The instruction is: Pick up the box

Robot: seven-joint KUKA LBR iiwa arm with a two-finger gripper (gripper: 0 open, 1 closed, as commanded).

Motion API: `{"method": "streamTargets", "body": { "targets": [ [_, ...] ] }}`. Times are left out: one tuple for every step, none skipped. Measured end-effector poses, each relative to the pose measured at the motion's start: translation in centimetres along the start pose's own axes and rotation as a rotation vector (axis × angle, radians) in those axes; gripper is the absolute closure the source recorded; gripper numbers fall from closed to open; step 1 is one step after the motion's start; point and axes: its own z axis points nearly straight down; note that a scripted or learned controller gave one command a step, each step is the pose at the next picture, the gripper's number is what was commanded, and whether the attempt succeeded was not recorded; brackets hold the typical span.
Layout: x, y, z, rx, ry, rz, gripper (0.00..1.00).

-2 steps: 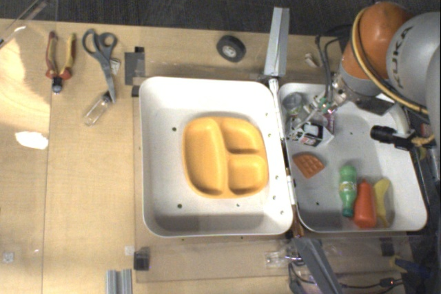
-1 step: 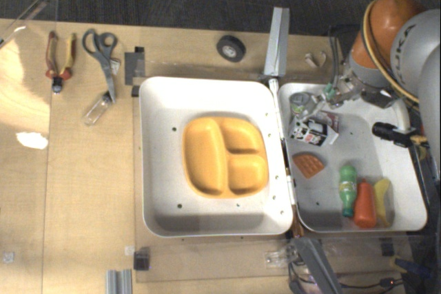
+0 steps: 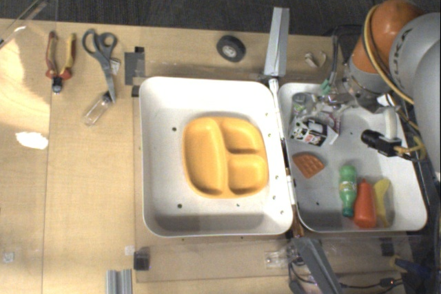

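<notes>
Black-and-white box [image 3: 310, 131] lies flat in the right bin [image 3: 406, 220], directly under the pincer [image 3: 322, 104], apparently not yet lifted. Cannot tell the pincer's state or whether it touches the box. Grasp and lift remain, by my reading. Beyond: orange wedge [image 3: 308, 164], green bottle [image 3: 348, 186]; yellow tray [image 3: 224, 155] in the left bin [image 3: 162, 217].

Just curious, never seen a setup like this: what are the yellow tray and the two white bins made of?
The yellow tray looks like moulded plastic, judging by its soft sheen and rounded compartments. The white bins, left and right, look like thin matte plastic with rounded corners, though painted metal can't be ruled out.
</notes>
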Motion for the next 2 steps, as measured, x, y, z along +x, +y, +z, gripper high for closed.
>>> {"method": "streamTargets", "body": {
  "targets": [
    [-0.3,1.1,0.1,0.022,0.005,-0.074,0.00],
    [-0.6,0.7,-1.1,0.044,0.008,-0.076,1.00]
  ]
}}
